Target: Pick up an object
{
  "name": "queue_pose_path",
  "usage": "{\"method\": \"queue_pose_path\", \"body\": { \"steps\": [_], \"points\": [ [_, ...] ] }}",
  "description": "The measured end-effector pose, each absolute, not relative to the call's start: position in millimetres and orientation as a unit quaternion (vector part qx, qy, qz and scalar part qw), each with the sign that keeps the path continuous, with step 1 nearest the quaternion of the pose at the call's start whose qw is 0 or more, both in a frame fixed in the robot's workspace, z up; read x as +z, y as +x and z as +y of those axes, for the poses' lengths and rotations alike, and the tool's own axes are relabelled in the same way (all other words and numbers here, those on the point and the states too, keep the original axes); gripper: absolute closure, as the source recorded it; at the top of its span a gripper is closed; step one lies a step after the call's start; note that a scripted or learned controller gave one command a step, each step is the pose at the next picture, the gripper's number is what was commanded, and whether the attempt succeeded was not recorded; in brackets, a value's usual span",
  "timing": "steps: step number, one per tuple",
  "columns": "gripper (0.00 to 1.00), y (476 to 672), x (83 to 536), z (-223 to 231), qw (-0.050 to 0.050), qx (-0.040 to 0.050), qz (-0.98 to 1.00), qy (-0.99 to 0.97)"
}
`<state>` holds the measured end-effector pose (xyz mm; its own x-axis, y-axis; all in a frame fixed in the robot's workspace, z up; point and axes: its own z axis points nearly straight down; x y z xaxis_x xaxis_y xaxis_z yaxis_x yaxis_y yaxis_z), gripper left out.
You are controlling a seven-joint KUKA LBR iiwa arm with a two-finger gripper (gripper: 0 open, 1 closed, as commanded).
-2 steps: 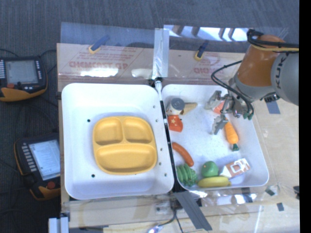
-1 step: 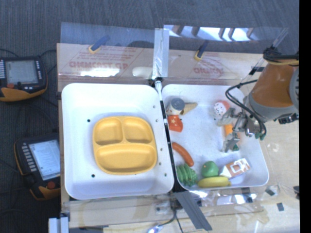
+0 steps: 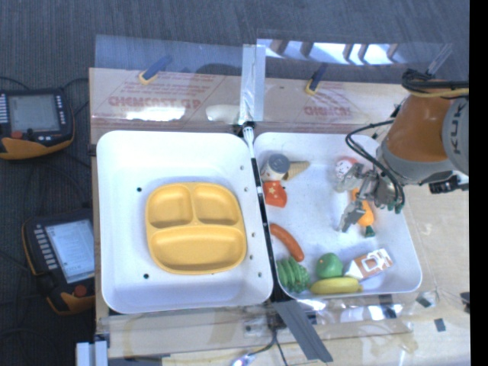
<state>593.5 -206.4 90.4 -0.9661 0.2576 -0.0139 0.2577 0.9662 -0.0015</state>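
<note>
Grey carpet surrounds the worktop. Right of the yellow tray, the hand hangs low over an orange toy; finger state: cannot tell. Reaching stage, I judge; next comes closing and lifting.
</note>
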Motion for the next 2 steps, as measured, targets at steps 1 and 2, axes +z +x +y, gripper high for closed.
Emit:
{"method": "queue_pose_path", "body": {
  "steps": [1,2],
  "points": [
    [1.00,595.7,102,-206,0.010,-0.0026,0.992,0.129],
    [1.00,664.4,212,-194,0.004,0.0003,0.992,0.127]
  ]
}}
